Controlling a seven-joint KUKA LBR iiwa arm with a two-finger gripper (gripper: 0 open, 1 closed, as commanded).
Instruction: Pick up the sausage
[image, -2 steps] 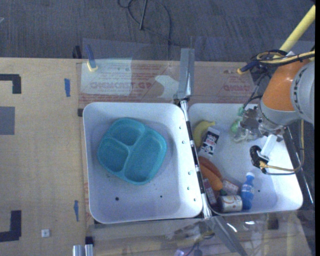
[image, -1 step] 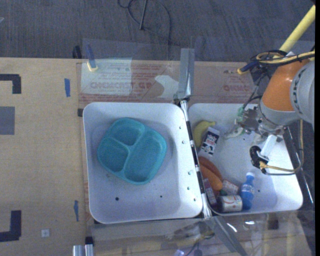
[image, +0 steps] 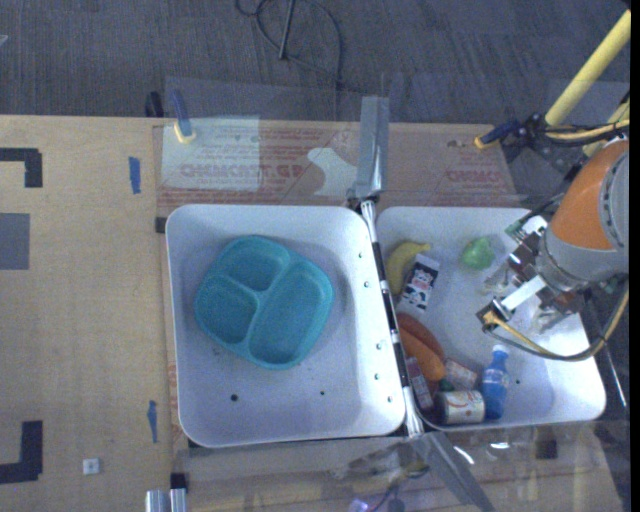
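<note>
Gripper (image: 520, 292): over the right bin's (image: 575, 400) far side; finger spacing cannot be told, the tool being blurred, and nothing visibly between them. Sausage (image: 422, 348): orange, lying along the right bin's left wall, apparently untouched. Adjacent: banana (image: 403, 262), small carton (image: 423, 281), can (image: 463, 406), blue bottle (image: 493, 381). Left bin (image: 200, 400): teal divided plate (image: 264, 300).

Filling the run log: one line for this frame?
stage: approach | arm: over right bin | gripper: nothing visibly held | sausage: lying at right bin's left wall, untouched | left bin: blue plate
</note>
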